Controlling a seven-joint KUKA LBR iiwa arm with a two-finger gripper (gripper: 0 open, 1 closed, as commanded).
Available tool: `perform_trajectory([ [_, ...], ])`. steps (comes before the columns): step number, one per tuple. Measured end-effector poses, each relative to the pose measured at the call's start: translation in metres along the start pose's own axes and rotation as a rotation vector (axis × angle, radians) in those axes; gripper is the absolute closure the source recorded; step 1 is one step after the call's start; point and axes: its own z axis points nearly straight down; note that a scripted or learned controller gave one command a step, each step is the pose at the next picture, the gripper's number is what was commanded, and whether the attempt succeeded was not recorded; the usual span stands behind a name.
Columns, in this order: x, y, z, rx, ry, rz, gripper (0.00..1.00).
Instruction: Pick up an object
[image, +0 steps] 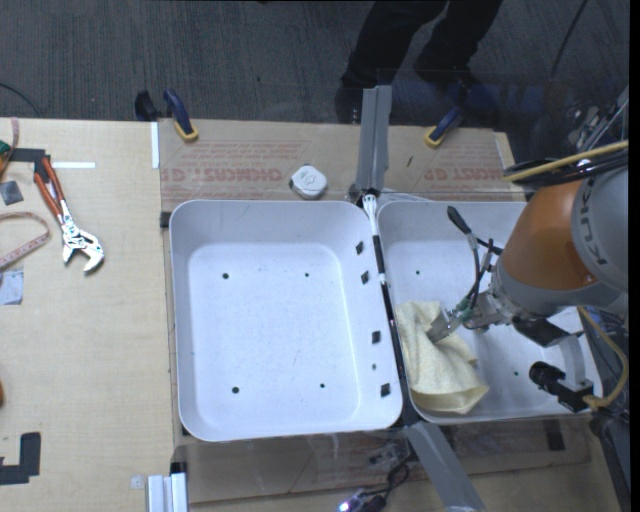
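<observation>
A crumpled pale yellow cloth (440, 365) lies in the right bin (420, 245), against its left wall and near the front edge. My gripper (446, 326) reaches in from the right and is down at the cloth's upper part, touching its folds. The grey arm with its orange band (545, 245) hangs over the right half of that bin.
The left bin (270, 225) sits beside the right one, split from it by a grey divider rail (375, 150). A round white tape measure (309, 181) lies on the cardboard behind the bins. A wrench and pliers (70, 235) rest on the bench at far left.
</observation>
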Motion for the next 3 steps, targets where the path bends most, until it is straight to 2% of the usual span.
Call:
perform_trajectory([
  [1,-0.005,-0.042,0.000,0.000,0.000,-0.133,0.00],
  [2,-0.019,0.024,0.000,0.000,-0.001,0.039,0.00],
  [3,-0.032,-0.025,0.000,0.001,0.000,-0.017,0.00],
])
